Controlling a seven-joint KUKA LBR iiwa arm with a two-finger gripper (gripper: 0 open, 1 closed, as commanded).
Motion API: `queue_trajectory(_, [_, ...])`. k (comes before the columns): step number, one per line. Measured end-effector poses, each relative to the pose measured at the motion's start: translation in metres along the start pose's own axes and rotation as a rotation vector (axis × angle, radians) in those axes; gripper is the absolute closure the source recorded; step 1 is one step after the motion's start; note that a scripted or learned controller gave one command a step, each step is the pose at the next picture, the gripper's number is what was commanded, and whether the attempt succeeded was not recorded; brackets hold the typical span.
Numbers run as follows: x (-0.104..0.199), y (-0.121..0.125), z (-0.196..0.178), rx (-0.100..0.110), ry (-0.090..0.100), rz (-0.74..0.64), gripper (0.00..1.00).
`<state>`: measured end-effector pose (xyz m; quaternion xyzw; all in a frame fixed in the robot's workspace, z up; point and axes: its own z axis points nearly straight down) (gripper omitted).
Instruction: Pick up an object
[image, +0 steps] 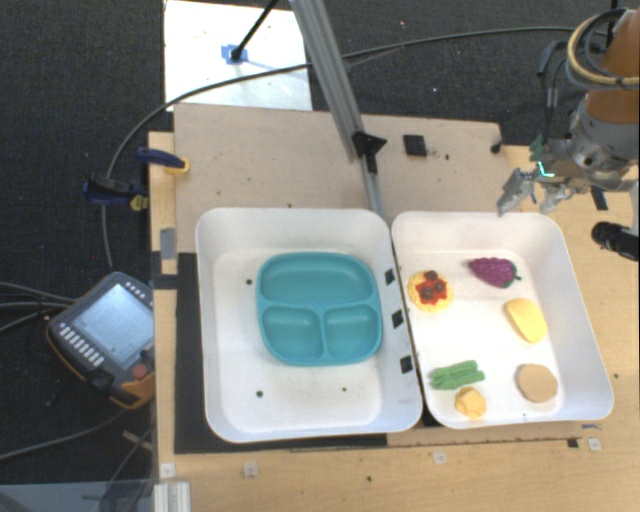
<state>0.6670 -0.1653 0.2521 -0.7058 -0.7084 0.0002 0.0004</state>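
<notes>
Gripper (528, 190) hangs spread and empty above the right bin's (572, 265) far rim, purple grape bunch (493, 270) just below-left, likely awaiting descent.

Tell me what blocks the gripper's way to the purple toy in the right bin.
Nothing visible blocks it. The gripper hangs over the right bin's far rim, and the purple toy lies apart from the pizza toy and the yellow piece, uncovered from above.
</notes>
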Motion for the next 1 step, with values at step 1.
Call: queue_trajectory(1, [0.0000, 0.0007, -0.0017, -0.003, -0.001, 0.000, 0.00])
